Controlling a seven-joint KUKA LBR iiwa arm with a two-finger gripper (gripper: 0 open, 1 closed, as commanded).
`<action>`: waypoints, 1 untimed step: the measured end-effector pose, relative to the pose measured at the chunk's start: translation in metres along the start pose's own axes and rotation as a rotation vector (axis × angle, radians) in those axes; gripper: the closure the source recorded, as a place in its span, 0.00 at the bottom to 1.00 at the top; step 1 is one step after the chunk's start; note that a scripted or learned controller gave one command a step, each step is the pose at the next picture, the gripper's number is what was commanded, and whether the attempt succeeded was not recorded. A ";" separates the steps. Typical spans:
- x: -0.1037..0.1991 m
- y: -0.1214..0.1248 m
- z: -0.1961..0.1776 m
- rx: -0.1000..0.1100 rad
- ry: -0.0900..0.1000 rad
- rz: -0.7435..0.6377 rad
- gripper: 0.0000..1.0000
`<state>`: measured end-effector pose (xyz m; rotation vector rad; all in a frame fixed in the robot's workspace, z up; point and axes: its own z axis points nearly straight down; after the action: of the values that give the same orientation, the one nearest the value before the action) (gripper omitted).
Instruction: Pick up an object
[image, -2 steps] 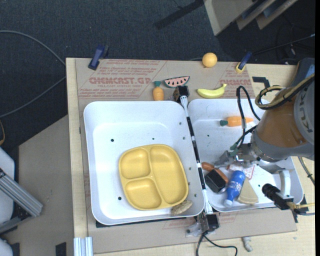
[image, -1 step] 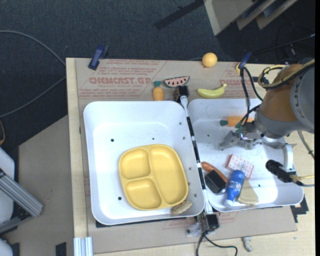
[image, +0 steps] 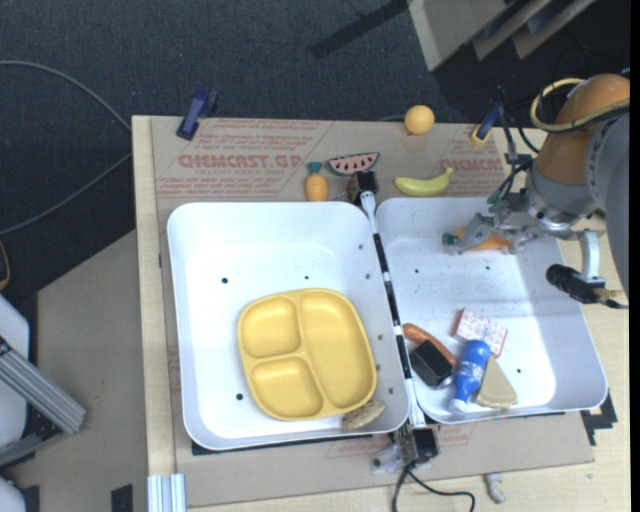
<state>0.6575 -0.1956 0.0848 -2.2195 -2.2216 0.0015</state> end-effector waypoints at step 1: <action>0.040 0.006 0.003 0.014 0.002 -0.001 0.00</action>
<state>0.6632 -0.1554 0.0821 -2.2109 -2.2145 0.0146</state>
